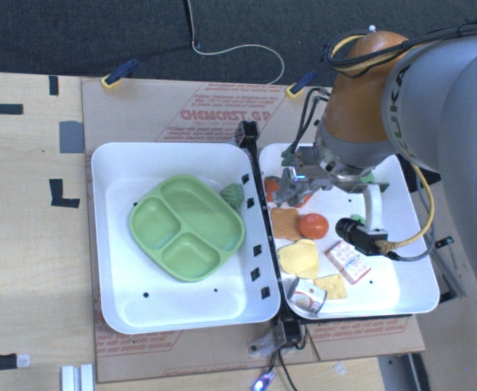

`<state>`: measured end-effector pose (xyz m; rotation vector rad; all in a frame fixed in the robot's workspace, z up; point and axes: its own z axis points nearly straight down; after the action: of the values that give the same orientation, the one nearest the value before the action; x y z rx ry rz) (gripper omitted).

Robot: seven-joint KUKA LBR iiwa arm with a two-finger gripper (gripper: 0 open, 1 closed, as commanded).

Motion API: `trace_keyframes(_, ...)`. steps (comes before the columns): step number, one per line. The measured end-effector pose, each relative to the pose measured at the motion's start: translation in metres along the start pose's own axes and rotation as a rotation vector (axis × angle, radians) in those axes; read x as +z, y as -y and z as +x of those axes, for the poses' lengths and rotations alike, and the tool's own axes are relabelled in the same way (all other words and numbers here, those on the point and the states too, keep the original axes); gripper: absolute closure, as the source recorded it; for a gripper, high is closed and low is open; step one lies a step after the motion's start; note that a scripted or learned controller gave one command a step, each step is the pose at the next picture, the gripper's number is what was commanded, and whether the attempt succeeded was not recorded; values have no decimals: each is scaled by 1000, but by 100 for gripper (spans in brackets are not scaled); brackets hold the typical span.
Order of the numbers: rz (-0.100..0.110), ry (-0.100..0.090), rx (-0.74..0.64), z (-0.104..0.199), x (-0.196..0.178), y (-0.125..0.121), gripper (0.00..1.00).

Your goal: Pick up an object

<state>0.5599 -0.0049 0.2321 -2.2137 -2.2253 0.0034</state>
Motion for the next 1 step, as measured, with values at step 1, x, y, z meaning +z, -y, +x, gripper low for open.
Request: trace_keyframes(1,3,2,3,4,19,-5,100)
